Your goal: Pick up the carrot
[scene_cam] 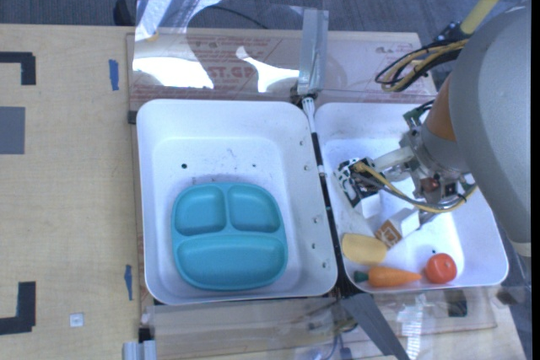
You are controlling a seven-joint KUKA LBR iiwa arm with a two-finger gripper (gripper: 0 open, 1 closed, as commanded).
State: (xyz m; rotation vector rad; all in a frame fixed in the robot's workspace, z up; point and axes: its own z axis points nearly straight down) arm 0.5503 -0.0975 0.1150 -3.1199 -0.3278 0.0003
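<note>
Gripper [403,206] of mine hangs over the middle of the right bin [337,131], and I cannot tell from this slanted look whether it is wide or narrow; nothing shows as held in it. The carrot [392,275] lies toward the near wall from my gripper, flat on the bin floor, with its long axis running along that wall and its green end pointing away to the left of my gripper.

To do the pick well, I judge I must travel toward that near wall and come down over the carrot's orange body, not its thin green end. I should turn the wrist so the closing line crosses the carrot's short width; gripping along its length would likely push it away.

Crowding is the main risk. A red round thing [440,267] sits just beside the carrot's thick end, to the right of where I need to land. A pale yellow piece [363,247] lies between my gripper and the carrot's green end, nearly touching it. A small brown item [388,232] rests close under my gripper on the way. The bin wall is right behind the carrot, so I should descend straight and leave room on that side. The teal plate [228,236] in the left bin [211,131], far to my gripper's left, plays no part.
</note>
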